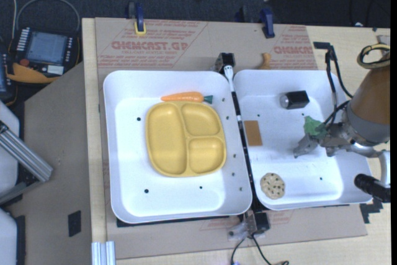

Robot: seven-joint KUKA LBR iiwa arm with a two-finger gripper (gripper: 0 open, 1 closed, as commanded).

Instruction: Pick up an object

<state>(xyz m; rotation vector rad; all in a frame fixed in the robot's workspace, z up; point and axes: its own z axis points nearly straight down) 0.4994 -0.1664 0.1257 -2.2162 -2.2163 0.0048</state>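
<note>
Green obj touching jaws, rt bin

White bins; yellow divided plate; orange carrot with green tip; tan-brown flat card; beige cookie with dark speckles; black block; green item; brown board with red lettering; blue clamps

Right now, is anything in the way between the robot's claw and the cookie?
Nothing visible is. The gripper hangs in the right bin, and bare white floor lies between it and the cookie. The brown card sits off to the side.
</note>
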